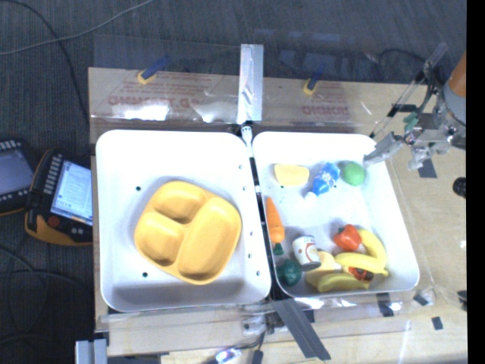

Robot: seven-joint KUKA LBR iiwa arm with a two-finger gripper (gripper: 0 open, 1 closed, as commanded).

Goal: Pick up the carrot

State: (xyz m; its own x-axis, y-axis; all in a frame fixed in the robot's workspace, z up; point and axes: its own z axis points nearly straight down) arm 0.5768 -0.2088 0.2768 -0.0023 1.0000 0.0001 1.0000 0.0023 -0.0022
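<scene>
The carrot [274, 220], small and orange with a green end, lies along the left wall of the right bin [394, 203], pointing away from me. My gripper [399, 156] hangs over the bin's far right corner, well to the right of the carrot and beyond it. Its fingers [377, 152] are spread open with nothing between them.
The right bin also holds a yellow wedge [291, 174], a blue toy [324, 179], a green ball [353, 174], a red fruit [348, 237], bananas [356, 268], a white can [305, 249] and a dark green piece [288, 273]. A yellow divided plate [188, 230] sits in the left bin [121, 165].
</scene>
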